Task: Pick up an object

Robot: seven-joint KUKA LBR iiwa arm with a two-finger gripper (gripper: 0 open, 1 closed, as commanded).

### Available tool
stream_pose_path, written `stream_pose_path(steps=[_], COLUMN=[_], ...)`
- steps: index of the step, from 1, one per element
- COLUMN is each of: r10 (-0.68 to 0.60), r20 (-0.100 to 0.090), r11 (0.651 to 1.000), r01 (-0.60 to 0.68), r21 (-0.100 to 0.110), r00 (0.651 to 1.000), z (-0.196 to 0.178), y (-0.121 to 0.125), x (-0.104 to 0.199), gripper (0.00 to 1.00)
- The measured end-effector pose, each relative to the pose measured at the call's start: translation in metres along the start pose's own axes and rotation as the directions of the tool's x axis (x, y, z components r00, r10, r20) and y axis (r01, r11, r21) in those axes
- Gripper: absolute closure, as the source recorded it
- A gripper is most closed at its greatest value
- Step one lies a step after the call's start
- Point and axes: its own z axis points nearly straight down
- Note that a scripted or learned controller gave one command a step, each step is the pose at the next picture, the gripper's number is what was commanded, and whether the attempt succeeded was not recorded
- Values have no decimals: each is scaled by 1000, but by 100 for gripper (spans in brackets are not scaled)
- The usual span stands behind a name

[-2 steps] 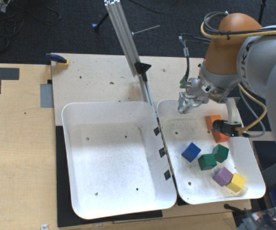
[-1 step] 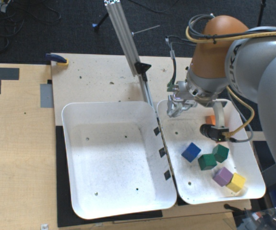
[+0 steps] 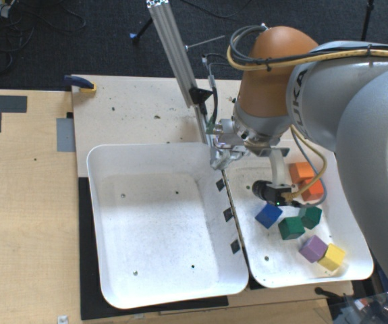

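Observation:
Several small blocks lie in the right bin (image 3: 355, 265): a blue cube (image 3: 268, 215), a green cube (image 3: 291, 228), a darker green one (image 3: 311, 216), a purple cube (image 3: 313, 248), a yellow cube (image 3: 333, 257) and two orange blocks (image 3: 303, 173) under the arm. My gripper (image 3: 223, 156) hangs over the far end of the rim shared by the two bins, to the left of and beyond the blocks. Nothing is visibly held in it.
The left bin (image 3: 113, 248) lies beside the right one, with black clips (image 3: 228, 214) along their shared rim. A slanted aluminium rail (image 3: 175, 49) rises behind the gripper. The arm's bulk (image 3: 328, 93) covers the right bin's far part.

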Motion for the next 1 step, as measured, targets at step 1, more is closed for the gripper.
stream_pose_path(steps=[1], r10=[0], r20=[1], r11=[1000], r01=[0], r21=[-3], r00=[1000], z=[-19], y=[-14], x=[43], gripper=[100])
